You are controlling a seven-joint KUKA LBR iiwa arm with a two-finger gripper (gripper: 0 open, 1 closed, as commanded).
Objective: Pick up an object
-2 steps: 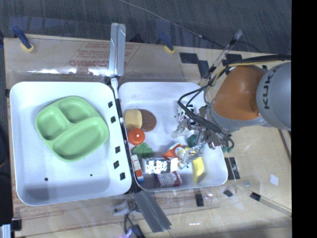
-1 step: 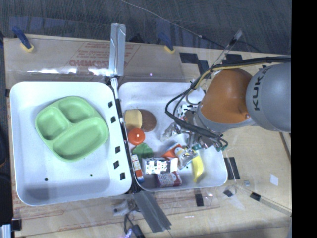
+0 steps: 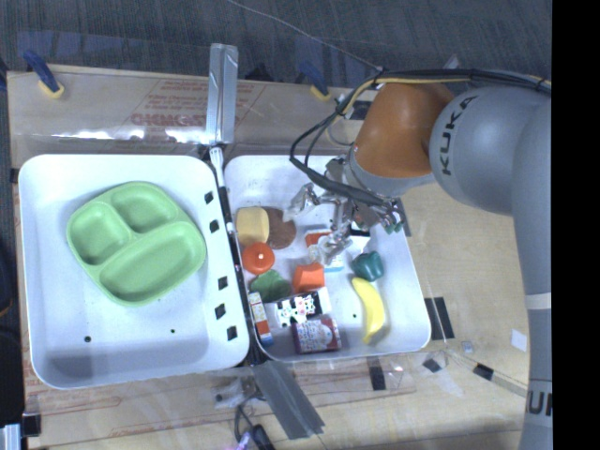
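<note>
From my remote station, I see the gripper [image 3: 330,237] lowered into the right bin [image 3: 412,293], over an orange block [image 3: 308,277] left of the banana [image 3: 371,309]. Whether it grasps anything, I cannot tell. The green divided plate [image 3: 138,241] sits in the left bin [image 3: 47,345].

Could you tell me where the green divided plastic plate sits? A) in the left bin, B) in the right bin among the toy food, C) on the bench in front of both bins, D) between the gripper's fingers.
A: the green divided plastic plate lies flat on the floor of the left white bin, well apart from the gripper over the right bin.
</note>
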